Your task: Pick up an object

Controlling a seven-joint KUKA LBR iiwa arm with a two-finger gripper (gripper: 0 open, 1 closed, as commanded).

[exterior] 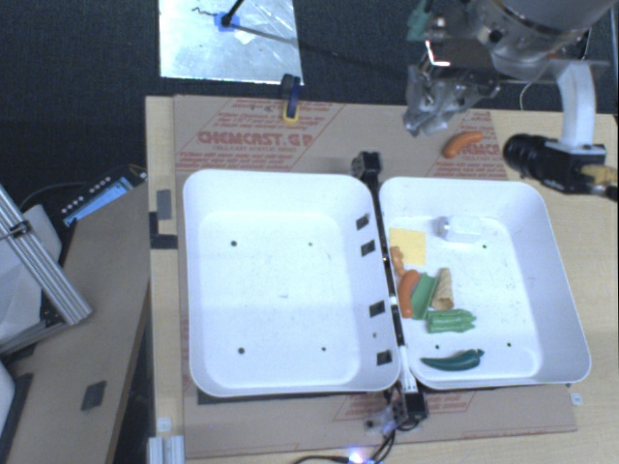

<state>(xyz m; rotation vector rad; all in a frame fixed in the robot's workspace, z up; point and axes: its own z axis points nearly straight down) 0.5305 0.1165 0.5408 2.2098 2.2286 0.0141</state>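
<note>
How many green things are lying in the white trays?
2, both in the right tray: a green pepper-like piece near the middle, and a darker green one by the front edge. Others may hide in the pile.

You had open floor across the right bin toward three o'clock, while toys crowded its nine o'clock side.

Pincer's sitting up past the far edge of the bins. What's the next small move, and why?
Probably bring the pincer back toward the camera and over the right bin. It hangs beyond the bin's far rim, above the cardboard, while the nearest pickable things, the yellow block and the clear piece, lie inside that bin. An orange sausage-shaped piece lies outside it, beside the pincer.
</note>
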